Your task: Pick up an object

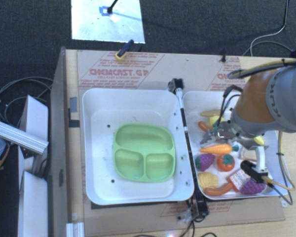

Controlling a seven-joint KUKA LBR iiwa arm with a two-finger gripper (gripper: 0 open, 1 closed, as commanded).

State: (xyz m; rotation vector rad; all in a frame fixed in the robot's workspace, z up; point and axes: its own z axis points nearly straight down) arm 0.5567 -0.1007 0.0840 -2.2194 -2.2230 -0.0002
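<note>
Gripper is low in the right bin, just above the toy carrot; its state cannot be told. Arm reaches in from the right, wrist angled down. Green tray lies in the left bin.

The arm is cut off at the right edge and hides part of the right bin; beneath it, the hand's fingers are indistinct.

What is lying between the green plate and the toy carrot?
In the camera view, between the green plate and the toy carrot stand the two bins' adjoining white walls, with a dark strip along them. A purple toy sits just below that line.
</note>
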